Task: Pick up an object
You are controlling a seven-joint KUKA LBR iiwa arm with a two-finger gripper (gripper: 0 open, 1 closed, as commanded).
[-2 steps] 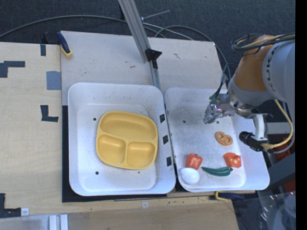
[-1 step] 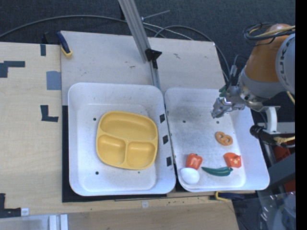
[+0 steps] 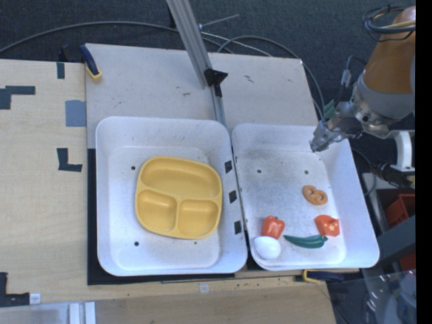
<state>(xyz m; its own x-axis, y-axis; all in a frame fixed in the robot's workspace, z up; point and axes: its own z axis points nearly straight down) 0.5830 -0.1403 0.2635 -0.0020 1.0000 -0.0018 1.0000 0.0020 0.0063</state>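
White plastic right-hand bin [image 3: 256, 150] serves as the landmark. The grey metal two-finger gripper [image 3: 320, 140] hangs at this bin's upper right rim. Whether it is spread or pressed together cannot be told at this angle, and nothing shows in its grasp.

Progress, as judged: no object is lifted; the pick is not yet begun, and approach, closure and lift all remain.

Contents of the right-hand bin, all in its lower right part and well apart from the gripper:
- a small brown pretzel-shaped toy [image 3: 314, 194], nearest the gripper;
- an orange-red pepper-like toy [image 3: 328, 225] below it;
- a dark green chilli-shaped toy [image 3: 305, 241], just beside that pepper;
- a second red pepper-like toy [image 3: 273, 226];
- a white egg-shaped ball [image 3: 266, 248] at the lower left corner.

Left of the landmark, the matching white shallow bin [image 3: 111, 140] holds a yellow three-compartment plastic plate [image 3: 179, 198].
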